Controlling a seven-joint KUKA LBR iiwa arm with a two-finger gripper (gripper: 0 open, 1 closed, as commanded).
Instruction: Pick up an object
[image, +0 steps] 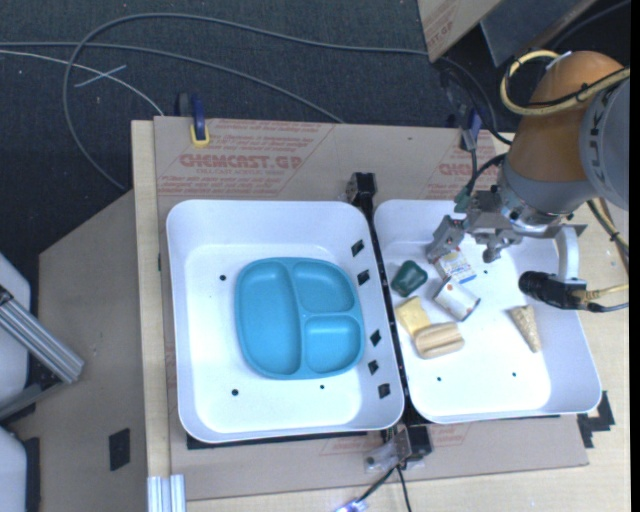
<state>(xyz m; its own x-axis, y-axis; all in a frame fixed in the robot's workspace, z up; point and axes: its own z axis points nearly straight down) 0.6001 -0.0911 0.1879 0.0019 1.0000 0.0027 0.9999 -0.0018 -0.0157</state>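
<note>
"CHEMCAST GP" on the board (240, 160)

In the right bin (560, 385) we see a cluster of small things toward its left side. A dark green piece (407, 277) lies nearest the divider. Just right of it sit a small white box with printing (457, 267) and a white cylinder (457, 298), close together. Nearer us lie a yellow block (411, 316) and a tan bread roll (438, 340), touching. A tan wedge (525, 326) lies apart, further right.
</note>
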